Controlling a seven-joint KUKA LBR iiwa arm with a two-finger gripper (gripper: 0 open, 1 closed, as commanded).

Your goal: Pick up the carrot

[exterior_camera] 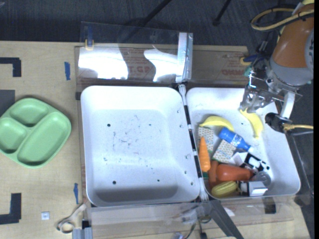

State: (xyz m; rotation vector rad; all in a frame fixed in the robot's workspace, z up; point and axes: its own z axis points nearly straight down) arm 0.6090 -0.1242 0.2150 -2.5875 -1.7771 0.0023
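The bench (40, 73) carries two shallow white bins side by side. The left bin (134, 143) shows a bare floor. The right bin (219, 101) holds a heap of small goods towards its near end. A green divided plate (32, 131) sits on the bench well apart to the left.

The arm (294, 49) reaches in at the far right corner of the right bin. The tool (254, 103) hangs over that bin's far right area, just above the upper end of a banana (222, 121). Whether the tool is apart or together cannot be told at this angle; nothing is visibly held.

The carrot (204, 154) lies against the bin's left wall, beside the divider, long axis running roughly near to far. A blue bottle (233, 138) lies to its right; a red-orange item (232, 172) and a small yellow item (224, 188) crowd its near end.

Assessment: the approach step is not yet complete. The tool is well apart from the carrot and needs to travel left and nearer. A sound grasp would close across the carrot's narrow width at its freer far half. The wall on one side leaves little finger room and is the main risk.
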